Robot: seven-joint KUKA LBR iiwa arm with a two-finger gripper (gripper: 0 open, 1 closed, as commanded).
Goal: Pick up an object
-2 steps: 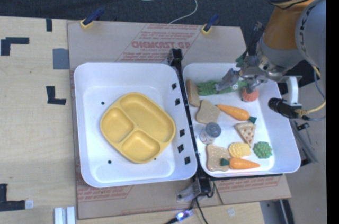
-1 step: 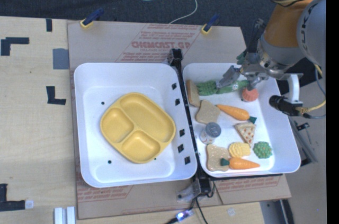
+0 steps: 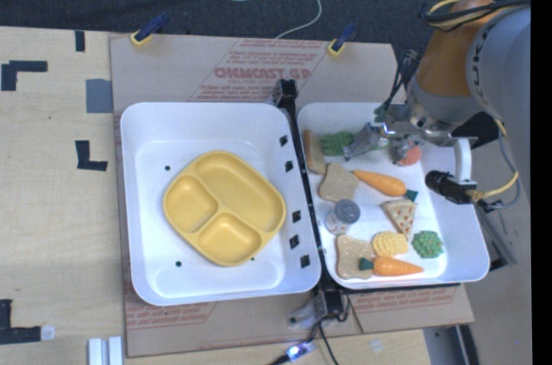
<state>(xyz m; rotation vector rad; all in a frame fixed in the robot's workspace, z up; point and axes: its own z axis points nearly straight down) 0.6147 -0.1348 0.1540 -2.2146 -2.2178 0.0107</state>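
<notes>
My gripper (image 3: 381, 147) hangs over the back of the right bin (image 3: 470, 255), and its two fingers stand apart with nothing seen between them. One grey finger (image 3: 358, 144) points toward a green leafy toy (image 3: 336, 141). A small red-orange piece (image 3: 413, 154) lies right beside the other finger. Below the gripper are a carrot (image 3: 379, 181) and a bread slice (image 3: 338, 182).
The right bin also holds a grey can (image 3: 346, 212), a wedge of sandwich (image 3: 400, 216), corn (image 3: 389, 244), broccoli (image 3: 427, 243), a second carrot (image 3: 398, 267) and more bread (image 3: 351, 254). A yellow divided plate (image 3: 224, 206) lies in the left bin (image 3: 134, 182).
</notes>
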